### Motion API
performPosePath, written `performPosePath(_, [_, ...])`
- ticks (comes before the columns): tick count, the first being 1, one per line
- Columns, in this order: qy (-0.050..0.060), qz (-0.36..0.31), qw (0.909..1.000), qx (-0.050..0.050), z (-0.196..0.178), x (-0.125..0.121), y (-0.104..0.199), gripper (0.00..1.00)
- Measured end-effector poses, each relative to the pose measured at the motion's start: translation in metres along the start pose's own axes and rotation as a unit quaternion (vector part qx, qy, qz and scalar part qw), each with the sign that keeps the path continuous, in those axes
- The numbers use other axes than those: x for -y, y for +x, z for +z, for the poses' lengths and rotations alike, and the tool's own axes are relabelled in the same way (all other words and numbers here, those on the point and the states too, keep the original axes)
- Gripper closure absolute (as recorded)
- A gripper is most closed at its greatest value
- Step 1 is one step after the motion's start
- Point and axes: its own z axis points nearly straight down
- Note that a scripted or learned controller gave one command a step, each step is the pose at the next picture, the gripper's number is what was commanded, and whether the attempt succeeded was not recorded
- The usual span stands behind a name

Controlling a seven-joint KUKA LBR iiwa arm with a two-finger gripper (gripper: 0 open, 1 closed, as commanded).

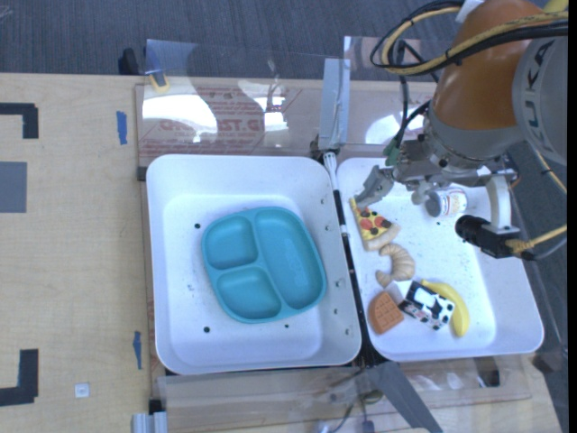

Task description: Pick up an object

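From above, a wooden counter point(63, 269) holds two white bins side by side. The left bin point(171, 188) has a blue plate point(263, 262) in it. The plate has three parts and lies near the middle of that bin.

The right bin point(514, 318) holds the small toys. A pizza slice point(372, 225) lies close to the bin's left wall. Just below it, nearer to us, is a croissant point(398, 262). Nearer still is a brown waffle point(385, 312). Right of the waffle is a small black and white toy point(426, 303), and it touches a yellow banana point(454, 308) on its right side. All of these lie flat on the bin floor.

The big grey and orange arm point(496, 61) comes in from the right, over the far part of the right bin. Its fingers point(394, 180) hang just above and beside the pizza slice. One grey finger point(371, 187) points down toward the slice. I cannot tell if the fingers are open or closed. Nothing can be seen between them.
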Motion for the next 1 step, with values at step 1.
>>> performPosePath(1, [0.004, -0.016, 0.9999, 0.000, 0.0767, 0.0194, -0.0451, 0.00])
